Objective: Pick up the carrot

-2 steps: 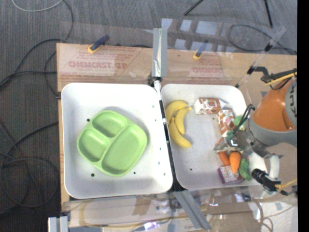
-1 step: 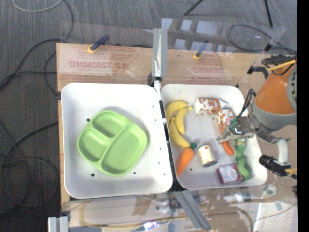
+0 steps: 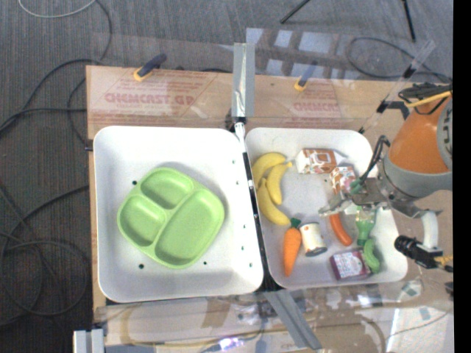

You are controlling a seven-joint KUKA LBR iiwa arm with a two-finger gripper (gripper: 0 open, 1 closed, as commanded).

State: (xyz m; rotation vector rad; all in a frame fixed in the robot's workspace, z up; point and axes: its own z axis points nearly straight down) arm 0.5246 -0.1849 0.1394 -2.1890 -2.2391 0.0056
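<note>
Started on the left: 1 white bin (image 3: pixel 103 197) with just a green divided plate (image 3: pixel 171 217) sitting in the middle, nothing to do with the job. Moved on to the right bin (image 3: pixel 309 140), which was the crowded 1. Bananas (image 3: pixel 270 186) along its left wall, then the carrot (image 3: pixel 291 248) just below them, lying free on the bin floor with its green top pointing up toward the bananas and a small white cup (image 3: pixel 313 237) right beside it. Further right, a smaller orange piece (image 3: pixel 340 229), some green veg (image 3: pixel 366 243) and a purple packet (image 3: pixel 348 265).

Hand (image 3: pixel 352 201) hung over the right side of that bin, above the small orange piece and well off from the carrot. Couldn't tell if spread or pressed together, too cluttered there. Nothing visibly gripped.

Looked like the approach step, grasp not yet made. Next move probably called for shifting left across the bin, lining up across the carrot's body and dropping without knocking the cup.
</note>
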